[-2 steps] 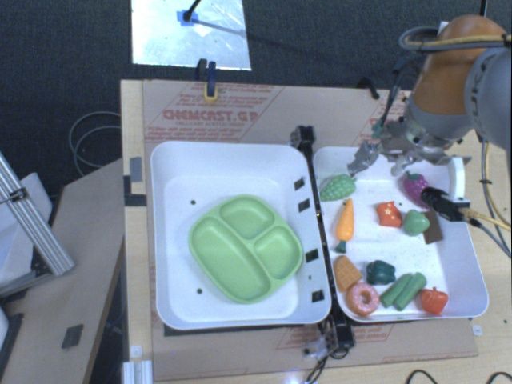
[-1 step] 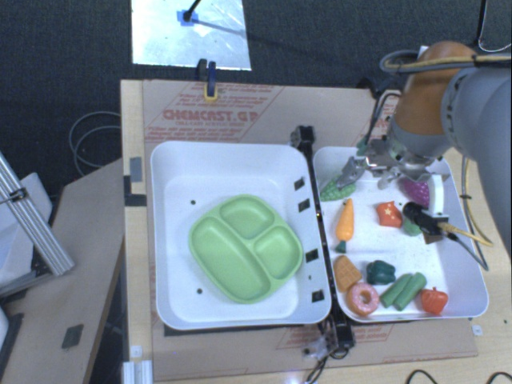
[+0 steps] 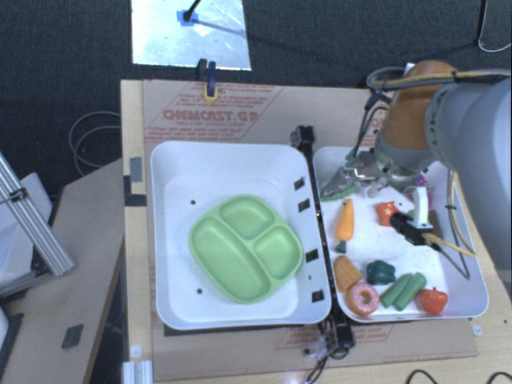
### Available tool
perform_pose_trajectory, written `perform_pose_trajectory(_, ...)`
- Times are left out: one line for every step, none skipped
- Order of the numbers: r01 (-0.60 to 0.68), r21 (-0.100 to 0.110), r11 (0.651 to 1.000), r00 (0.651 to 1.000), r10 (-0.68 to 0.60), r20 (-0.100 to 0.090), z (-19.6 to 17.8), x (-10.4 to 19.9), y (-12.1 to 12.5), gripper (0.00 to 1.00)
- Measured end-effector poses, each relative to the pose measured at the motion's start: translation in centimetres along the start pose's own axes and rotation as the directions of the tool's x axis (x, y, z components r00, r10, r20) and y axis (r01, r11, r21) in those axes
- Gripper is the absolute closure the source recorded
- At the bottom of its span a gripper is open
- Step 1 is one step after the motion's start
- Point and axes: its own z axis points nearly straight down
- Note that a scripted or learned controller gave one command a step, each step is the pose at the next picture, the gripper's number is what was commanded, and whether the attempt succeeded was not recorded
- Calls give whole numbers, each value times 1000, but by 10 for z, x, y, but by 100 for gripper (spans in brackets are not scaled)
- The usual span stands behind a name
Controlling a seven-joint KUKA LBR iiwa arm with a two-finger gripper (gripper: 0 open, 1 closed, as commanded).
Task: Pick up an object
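Cardboard-topped bench [image 3: 216, 110], toys all heaped in the right bin [image 3: 478, 290], so the gripper [image 3: 358, 176] hangs over its upper-left corner, grip unclear.

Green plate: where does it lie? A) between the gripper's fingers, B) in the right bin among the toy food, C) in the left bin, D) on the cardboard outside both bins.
C: the green plate with three compartments lies flat on the floor of the left bin, while the carrot and donut are in the right bin.
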Motion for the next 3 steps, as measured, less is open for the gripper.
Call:
perform_pose_trajectory(2, 1, 1000, 1000, -2, -2, -16, 1, 1, 100)
perform_pose_trajectory(3, -3, 1000, 1000, -3, 5, -79, -5, 6, 100)
perform_pose_trajectory(4, -3, 1000, 1000, -4, 5, -134, -5, 7, 100)
